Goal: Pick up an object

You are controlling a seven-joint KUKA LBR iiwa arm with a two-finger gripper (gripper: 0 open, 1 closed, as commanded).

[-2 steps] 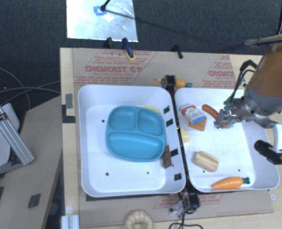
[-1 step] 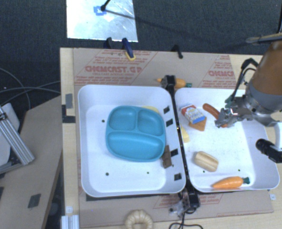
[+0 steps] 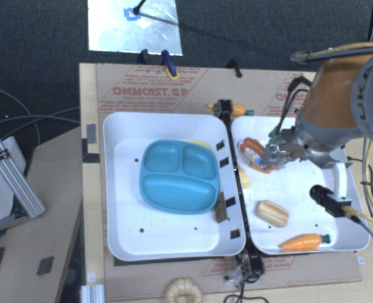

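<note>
Nearest me, a toy carrot (image 3: 303,240) lies at the near edge of the right bin (image 3: 356,232), with a tan bread roll (image 3: 272,213) just beyond it. From the right I see my arm's gripper (image 3: 276,151) low in that bin's far left part, right at an orange-and-red toy (image 3: 254,154); I cannot tell how the claw stands. On the left, a blue divided plate (image 3: 178,175) rests in the left bin (image 3: 120,188).
</note>
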